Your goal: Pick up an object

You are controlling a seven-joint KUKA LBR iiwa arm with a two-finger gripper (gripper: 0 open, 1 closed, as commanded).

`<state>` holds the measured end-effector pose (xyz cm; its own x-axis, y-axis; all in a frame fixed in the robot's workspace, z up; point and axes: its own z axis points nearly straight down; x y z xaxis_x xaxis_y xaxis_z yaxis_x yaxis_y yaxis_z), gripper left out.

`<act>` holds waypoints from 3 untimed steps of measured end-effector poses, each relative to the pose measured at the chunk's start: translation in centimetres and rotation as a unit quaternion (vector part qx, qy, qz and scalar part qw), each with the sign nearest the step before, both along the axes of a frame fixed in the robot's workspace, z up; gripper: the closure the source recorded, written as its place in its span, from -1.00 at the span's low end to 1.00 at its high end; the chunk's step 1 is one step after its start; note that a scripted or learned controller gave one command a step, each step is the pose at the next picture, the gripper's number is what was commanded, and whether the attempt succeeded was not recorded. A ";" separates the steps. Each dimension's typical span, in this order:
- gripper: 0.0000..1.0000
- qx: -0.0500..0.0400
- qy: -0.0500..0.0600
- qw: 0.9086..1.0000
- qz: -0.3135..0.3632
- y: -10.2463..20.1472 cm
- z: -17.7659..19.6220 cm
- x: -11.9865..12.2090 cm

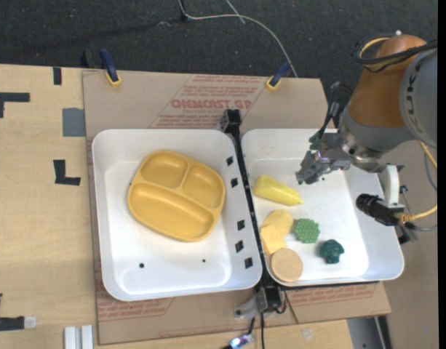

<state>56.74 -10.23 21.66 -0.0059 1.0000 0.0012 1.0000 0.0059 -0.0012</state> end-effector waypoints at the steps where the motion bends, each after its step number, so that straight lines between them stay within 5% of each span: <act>1: 1.00 0.000 0.001 1.000 0.000 4.9 -0.8 0.8; 3: 1.00 0.000 0.000 1.000 0.000 15.4 0.0 2.3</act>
